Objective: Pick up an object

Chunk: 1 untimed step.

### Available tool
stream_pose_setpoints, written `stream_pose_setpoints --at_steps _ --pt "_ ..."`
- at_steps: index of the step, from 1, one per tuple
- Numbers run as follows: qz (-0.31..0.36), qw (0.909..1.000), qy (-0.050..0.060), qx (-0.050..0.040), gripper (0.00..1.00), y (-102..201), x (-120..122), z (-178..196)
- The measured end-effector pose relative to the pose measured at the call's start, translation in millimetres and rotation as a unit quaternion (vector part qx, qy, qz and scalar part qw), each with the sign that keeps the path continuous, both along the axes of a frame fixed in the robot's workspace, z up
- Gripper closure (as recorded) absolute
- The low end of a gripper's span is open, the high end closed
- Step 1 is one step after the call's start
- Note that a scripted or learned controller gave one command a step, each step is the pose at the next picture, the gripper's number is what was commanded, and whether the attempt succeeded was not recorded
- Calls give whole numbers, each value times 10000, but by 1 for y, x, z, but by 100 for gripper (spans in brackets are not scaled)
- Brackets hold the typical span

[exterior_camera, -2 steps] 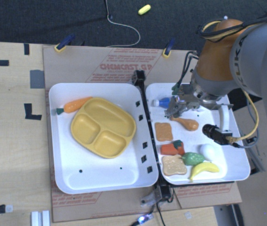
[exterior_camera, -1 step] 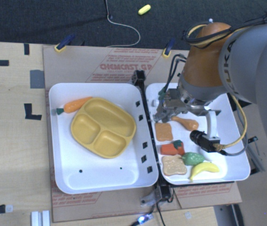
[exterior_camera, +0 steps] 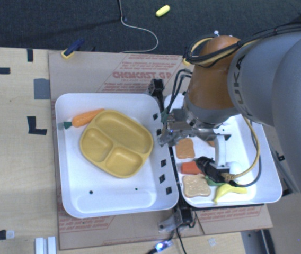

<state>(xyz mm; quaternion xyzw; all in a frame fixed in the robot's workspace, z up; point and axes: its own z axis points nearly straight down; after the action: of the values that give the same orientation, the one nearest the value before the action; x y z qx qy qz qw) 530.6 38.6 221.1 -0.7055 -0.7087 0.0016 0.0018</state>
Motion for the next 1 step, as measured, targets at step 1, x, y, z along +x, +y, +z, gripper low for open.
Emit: stream_pose_setpoints --at_steps 1 --pt "-16 10000 -15 2 100 -6 -8 13"
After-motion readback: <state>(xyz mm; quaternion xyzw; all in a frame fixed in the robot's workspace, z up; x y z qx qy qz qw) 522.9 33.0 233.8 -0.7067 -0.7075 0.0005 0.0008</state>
